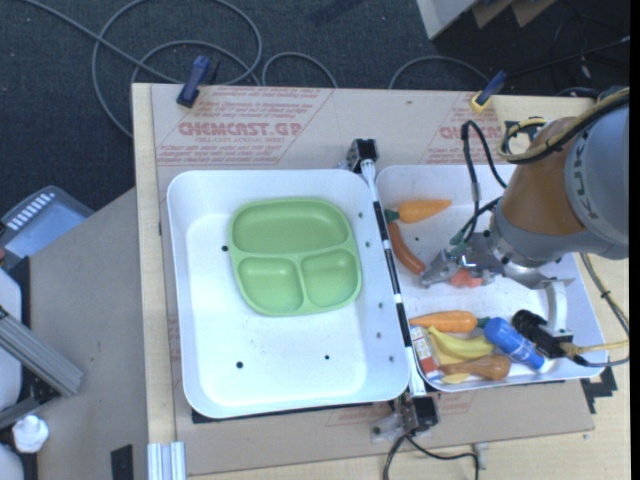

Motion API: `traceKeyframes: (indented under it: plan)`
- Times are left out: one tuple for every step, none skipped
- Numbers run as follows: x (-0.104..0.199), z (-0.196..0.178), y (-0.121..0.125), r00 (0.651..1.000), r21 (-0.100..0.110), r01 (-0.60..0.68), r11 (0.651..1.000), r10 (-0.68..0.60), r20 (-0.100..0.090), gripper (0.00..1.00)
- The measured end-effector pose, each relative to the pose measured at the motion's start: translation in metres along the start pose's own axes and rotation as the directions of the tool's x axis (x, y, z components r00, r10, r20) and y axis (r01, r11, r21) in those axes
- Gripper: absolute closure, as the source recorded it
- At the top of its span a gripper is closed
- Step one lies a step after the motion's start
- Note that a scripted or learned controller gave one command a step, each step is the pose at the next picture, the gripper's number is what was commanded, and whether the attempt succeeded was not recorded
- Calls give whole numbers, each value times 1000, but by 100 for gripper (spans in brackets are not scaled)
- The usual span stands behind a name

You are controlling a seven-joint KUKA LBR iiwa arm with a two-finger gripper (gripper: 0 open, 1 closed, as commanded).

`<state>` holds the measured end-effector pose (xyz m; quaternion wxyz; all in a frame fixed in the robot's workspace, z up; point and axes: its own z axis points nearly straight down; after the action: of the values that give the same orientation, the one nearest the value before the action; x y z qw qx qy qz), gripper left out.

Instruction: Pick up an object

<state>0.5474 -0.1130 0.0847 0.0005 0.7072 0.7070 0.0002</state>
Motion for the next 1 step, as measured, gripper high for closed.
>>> traceKeyframes:
  plan:
    - [0, -10, 0, 1000, -1, -1, 1000, 1, 1, 100]
